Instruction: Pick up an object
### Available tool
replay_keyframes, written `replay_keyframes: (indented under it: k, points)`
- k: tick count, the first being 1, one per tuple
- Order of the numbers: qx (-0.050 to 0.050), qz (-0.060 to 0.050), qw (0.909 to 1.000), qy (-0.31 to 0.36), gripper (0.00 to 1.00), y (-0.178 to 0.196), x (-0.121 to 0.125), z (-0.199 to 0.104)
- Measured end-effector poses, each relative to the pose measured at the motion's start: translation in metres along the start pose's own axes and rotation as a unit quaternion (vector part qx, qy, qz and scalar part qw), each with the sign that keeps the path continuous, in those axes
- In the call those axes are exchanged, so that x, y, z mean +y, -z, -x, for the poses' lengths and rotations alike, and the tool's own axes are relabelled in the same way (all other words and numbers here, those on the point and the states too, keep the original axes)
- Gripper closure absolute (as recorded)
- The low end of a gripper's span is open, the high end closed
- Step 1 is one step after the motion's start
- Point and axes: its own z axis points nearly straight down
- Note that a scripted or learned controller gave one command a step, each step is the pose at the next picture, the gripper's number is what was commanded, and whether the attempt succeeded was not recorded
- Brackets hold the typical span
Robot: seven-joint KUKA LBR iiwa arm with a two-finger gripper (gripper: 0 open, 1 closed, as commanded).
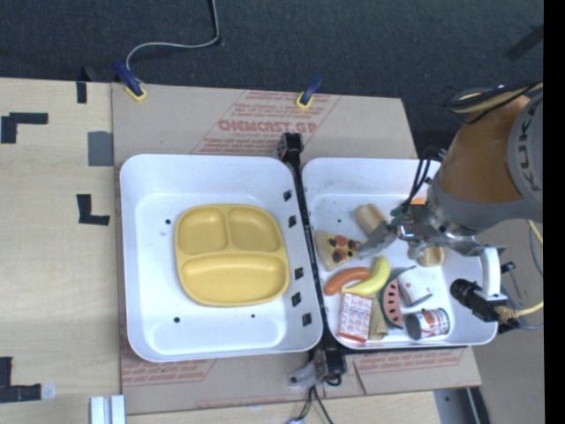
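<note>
My gripper (404, 235) hangs low over the middle of the right bin (342, 177), open, with one grey finger (378, 235) pointing down-left and nothing visibly between the fingers. Around it lie toy foods. A tan roll (368, 214) sits just above-left of that finger, and a pizza slice (335, 248) lies to its left. Just below it are a yellow banana (378, 276) and an orange sausage (345, 279). A small tan piece (430, 256) rests by the gripper's right side.
Near the bin's front edge lie a red-and-white packet (355, 316), a watermelon slice (390, 306), a white-and-red piece (413, 287) and a can (429, 323). The left bin (146, 193) holds a yellow divided plate (232, 254). My grey-and-orange arm (481, 170) covers the right bin's right side.
</note>
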Motion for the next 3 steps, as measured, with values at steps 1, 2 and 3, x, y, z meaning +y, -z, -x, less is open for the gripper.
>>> replay_keyframes:
  k: [1,2,3]
  points:
    - [-0.001,0.005,1.0000,0.000,0.00,-0.101,0.058,0.021]
    - [-0.004,0.004,1.0000,-0.002,0.00,-0.101,0.089,0.005]
    - [-0.002,0.005,1.0000,-0.001,1.00,-0.090,0.091,0.003]
